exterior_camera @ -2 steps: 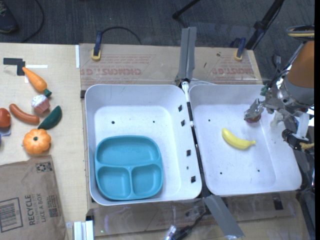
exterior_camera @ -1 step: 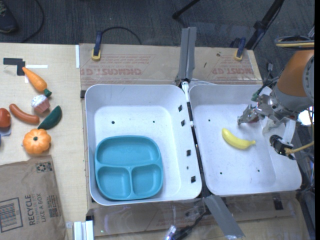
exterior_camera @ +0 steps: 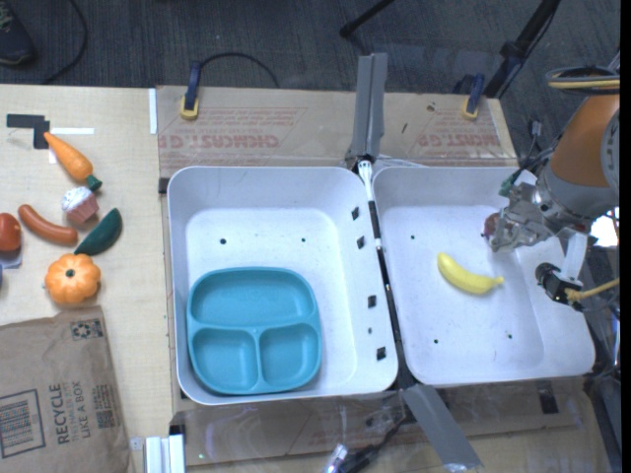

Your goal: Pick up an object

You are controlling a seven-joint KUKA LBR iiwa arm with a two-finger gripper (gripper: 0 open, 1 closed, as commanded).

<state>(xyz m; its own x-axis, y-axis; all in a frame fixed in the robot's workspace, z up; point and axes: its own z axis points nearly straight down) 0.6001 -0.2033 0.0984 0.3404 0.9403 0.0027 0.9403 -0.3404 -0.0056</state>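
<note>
A yellow banana (exterior_camera: 469, 275) lies in the right bin (exterior_camera: 434, 363), near its middle, slanting down to the right. The gripper (exterior_camera: 505, 233) hangs over the right bin's far right part, just up and right of the banana and apart from it. Its metal wrist and cables cover the fingers. Above it rises the orange band of the arm (exterior_camera: 589, 144). A blue three-compartment plate (exterior_camera: 254, 329) rests in the left bin (exterior_camera: 256, 205), at its front.
On the wooden bench to the left lie toy foods: a carrot (exterior_camera: 72, 157), a sausage (exterior_camera: 44, 225), a pumpkin (exterior_camera: 72, 278), a green piece (exterior_camera: 101, 233). A paper bag (exterior_camera: 59, 402) sits at front left. A divider ridge (exterior_camera: 371, 254) separates the bins.
</note>
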